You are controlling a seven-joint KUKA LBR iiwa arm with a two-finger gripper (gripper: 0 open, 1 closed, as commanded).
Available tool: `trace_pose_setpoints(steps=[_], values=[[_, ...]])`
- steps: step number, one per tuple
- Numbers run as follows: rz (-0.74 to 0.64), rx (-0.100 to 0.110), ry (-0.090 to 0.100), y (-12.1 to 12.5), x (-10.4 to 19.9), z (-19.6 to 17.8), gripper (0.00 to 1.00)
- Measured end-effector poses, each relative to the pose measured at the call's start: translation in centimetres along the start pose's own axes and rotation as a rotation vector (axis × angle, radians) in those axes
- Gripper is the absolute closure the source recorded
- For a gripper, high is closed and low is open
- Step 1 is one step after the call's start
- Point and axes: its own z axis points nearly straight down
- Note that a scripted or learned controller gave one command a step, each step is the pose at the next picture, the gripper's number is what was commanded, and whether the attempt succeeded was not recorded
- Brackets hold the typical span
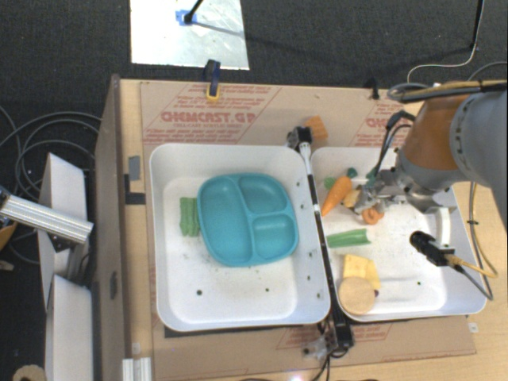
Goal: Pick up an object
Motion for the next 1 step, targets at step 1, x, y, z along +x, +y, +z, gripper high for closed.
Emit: trace_pose_setpoints(steps=[1], values=[[-0.006,0.006,0.006,-2.32,5.41,-9.1,1.0]])
